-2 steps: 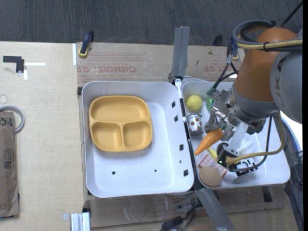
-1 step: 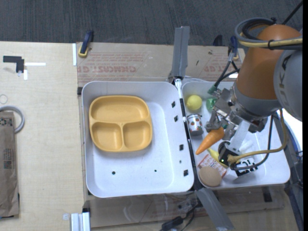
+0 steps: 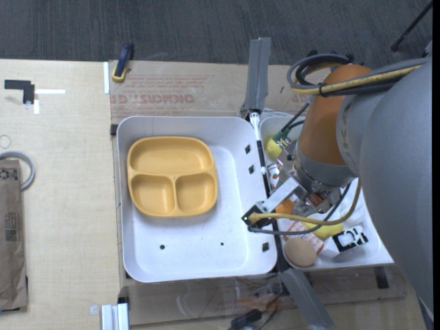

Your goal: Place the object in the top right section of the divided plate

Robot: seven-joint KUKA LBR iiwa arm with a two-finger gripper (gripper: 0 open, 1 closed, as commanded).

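Divided plate (image 3: 172, 176), yellow, sits in the left bin (image 3: 185, 253), upper left part, its three sections bare. Arm (image 3: 357, 157) comes in from the right and covers most of the right bin (image 3: 375, 249). Gripper (image 3: 295, 201) hangs low over that bin, largely hidden under the wrist and cables; cannot tell whether it grips anything. A round tan object (image 3: 300, 251) lies at the right bin's near edge; a small yellow-green object (image 3: 274, 147) further back, half hidden
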